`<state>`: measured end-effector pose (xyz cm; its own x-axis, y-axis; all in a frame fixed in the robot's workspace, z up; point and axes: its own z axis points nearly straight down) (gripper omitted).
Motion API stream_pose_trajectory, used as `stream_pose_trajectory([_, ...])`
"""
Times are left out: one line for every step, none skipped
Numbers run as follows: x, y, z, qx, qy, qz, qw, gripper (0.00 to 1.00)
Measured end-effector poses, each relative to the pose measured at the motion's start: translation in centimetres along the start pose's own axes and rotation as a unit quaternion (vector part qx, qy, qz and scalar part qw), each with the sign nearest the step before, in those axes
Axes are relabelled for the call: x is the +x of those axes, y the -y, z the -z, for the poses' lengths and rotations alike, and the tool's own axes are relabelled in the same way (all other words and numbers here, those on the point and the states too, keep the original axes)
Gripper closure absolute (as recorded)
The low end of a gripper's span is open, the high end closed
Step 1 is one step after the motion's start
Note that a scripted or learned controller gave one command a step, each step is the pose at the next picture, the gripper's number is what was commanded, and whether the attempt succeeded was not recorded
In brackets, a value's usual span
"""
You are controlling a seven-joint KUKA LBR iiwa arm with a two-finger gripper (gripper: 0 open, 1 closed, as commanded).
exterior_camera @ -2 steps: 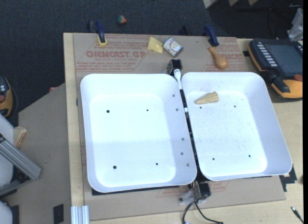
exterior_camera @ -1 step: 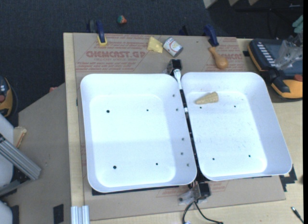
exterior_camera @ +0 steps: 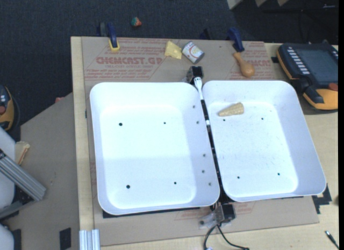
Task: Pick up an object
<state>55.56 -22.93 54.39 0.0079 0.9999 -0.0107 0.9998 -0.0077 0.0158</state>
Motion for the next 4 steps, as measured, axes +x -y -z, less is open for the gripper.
stream_pose_trajectory([0.6,5.4,-7.4,0.011,-0.007,0.002,0.9999,1.0])
stream_pose_trajectory([0.8,7.6,-22.5,0.016,-0.009,0.003,0.9998,1.0])
stream_pose_trajectory([0.4,7.5,-0.9,-0.003,0.0,0.005,1.0,1.0])
stream_pose_trajectory([0.5,7.5,-1.9,0.007,-0.005,0.004,1.0,0.0])
